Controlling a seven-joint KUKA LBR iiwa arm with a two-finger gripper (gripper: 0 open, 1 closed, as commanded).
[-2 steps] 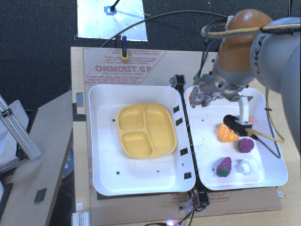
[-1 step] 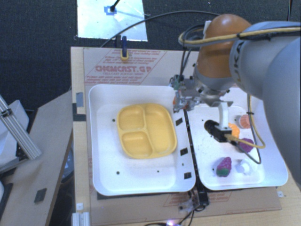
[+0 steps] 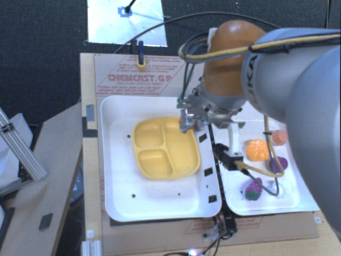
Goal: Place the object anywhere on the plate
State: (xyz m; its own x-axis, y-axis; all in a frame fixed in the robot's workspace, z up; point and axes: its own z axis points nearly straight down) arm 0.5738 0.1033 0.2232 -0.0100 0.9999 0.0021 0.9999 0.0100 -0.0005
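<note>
A yellow divided plate (image 3: pixel 165 148) lies in the left white bin (image 3: pixel 120 196). My gripper (image 3: pixel 187 123) hangs over the plate's upper right rim, beneath the orange wrist band. I see no object in it. Toy foods lie in the right bin (image 3: pixel 287 199): an orange fruit (image 3: pixel 258 150), a small pink-orange piece (image 3: pixel 279 137), a purple piece (image 3: pixel 278 164) and a purple-and-green bunch (image 3: pixel 253 189).
The grey arm covers the upper right of the view and part of the right bin. A black divider with cables (image 3: pixel 216 167) runs between the bins. A cardboard sheet (image 3: pixel 138 79) lies behind the bins.
</note>
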